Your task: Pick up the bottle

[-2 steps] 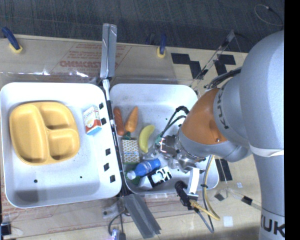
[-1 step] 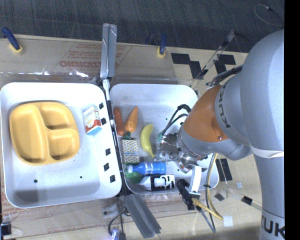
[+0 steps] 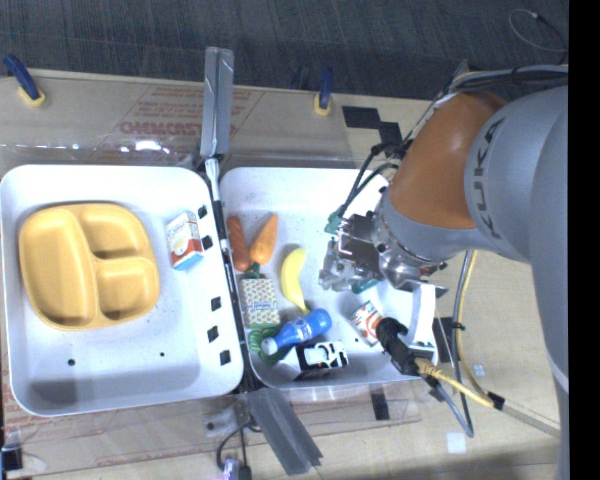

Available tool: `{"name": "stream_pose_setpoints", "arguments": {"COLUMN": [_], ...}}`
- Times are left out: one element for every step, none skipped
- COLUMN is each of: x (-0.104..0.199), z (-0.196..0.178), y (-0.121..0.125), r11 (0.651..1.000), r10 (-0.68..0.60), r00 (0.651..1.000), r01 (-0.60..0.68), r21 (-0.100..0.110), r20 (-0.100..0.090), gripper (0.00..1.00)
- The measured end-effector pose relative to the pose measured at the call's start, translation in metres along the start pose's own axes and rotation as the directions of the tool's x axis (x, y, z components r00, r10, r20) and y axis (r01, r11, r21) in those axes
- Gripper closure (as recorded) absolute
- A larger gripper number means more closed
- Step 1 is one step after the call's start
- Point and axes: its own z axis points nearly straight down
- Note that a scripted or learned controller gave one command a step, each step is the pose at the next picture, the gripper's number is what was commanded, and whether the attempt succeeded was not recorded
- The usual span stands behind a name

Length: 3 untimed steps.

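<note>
The bottle (image 3: pixel 298 332) is blue with a green cap and lies on its side near the front of the right bin (image 3: pixel 290 183). My gripper (image 3: pixel 342 266) hangs over the right half of that bin, up and to the right of the bottle and apart from it. The wrist and metal body hide its fingertips. Nothing visible is held.
In the right bin lie a banana (image 3: pixel 294 276), a carrot (image 3: pixel 264 238), a sausage (image 3: pixel 238 242), a green packet (image 3: pixel 260 302), a black-and-white item (image 3: pixel 323 357) and a small red-and-white can (image 3: pixel 368 320). The left bin holds a yellow divided tray (image 3: pixel 88 264) and a small carton (image 3: pixel 184 240).
</note>
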Motion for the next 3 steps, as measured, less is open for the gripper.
{"name": "stream_pose_setpoints", "arguments": {"x": [0.0,-0.036,-0.032], "z": [0.0,0.159,0.149], "y": [0.0,0.014,0.016], "r11": [1.0,0.931,0.928], "r10": [0.0,-0.366,-0.373], "r00": [1.0,0.931,0.928], "r01": [0.0,0.366,0.373], "r21": [0.001,-0.012,-0.019], "r20": [0.0,0.006,0.005], "gripper": [0.0,0.0,1.0]}}
